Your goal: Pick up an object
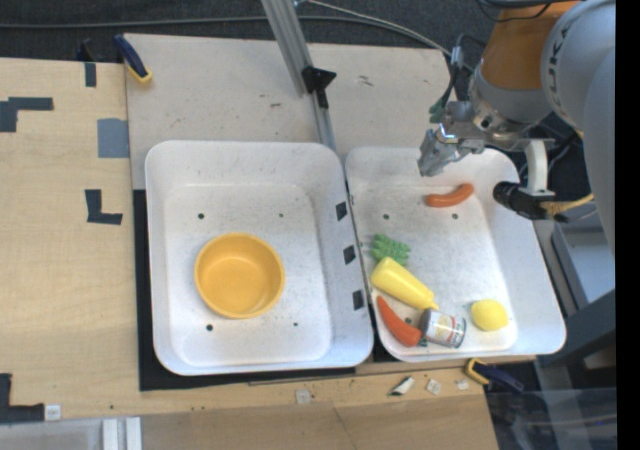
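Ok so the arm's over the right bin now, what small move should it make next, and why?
Probably a short move toward the camera and down onto the orange sausage. The gripper hangs just above and beyond it at the far end of the right bin, and the sausage lies alone on bare floor, apart from the corn, carrot and lemon clustered nearer the front.

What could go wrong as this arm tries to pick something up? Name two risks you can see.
The sausage lies near the right bin's back wall, so the gripper above it might bump the wall. The corn, carrot and small can crowd together, so a grab there could catch two.
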Motion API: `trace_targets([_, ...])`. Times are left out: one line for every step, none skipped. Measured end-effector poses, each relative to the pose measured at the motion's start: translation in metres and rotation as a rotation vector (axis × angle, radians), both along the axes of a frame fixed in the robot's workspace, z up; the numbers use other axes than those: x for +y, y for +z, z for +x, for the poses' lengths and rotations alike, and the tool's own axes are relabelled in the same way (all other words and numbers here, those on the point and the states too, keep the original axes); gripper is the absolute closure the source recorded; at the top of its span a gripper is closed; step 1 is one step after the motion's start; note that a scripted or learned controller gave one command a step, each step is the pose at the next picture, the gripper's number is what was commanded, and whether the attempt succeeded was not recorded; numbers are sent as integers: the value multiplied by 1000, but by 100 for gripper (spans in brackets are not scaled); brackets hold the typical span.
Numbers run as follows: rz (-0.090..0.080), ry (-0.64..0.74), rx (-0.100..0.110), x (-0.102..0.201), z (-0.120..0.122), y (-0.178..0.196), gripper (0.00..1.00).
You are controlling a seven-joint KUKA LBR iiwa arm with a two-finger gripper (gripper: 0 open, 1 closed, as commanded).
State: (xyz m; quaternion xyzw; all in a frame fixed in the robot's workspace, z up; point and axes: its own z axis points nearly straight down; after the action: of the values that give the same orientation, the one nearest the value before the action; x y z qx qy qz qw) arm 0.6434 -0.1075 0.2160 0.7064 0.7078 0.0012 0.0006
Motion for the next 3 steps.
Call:
trace_targets([0, 2, -1, 9, 7, 51, 100])
trace_targets([0, 0, 2, 10, 7, 80, 100])
trace_targets([0, 3, 8, 56, -19, 76, 100])
